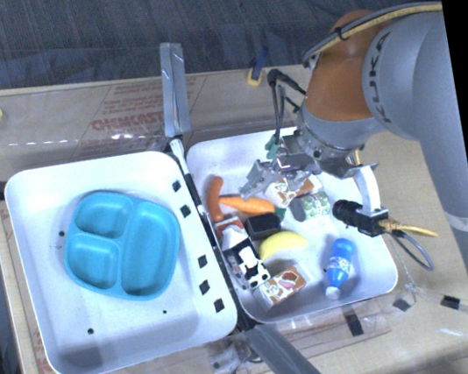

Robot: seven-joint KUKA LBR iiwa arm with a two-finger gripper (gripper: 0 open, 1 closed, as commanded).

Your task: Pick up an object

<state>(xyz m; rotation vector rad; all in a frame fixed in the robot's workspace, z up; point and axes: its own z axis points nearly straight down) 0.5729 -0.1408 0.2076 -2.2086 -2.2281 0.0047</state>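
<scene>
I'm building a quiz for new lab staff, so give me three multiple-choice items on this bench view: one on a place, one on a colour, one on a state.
1. Where does the divided plate lie?
A. in the left bin
B. in the right bin
C. on the bench outside the bins

2. What colour is the bottle in the right bin?
A. red
B. blue
C. green

3. How does the bottle rest?
A. standing upright
B. lying on its side
C. lifted above the bin

Answers:
1 A: the plate sits alone in the left bin.
2 B: its body is blue with a white cap end.
3 B: it lies flat on the bin floor, near the front corner, apart from the gripper.
</scene>
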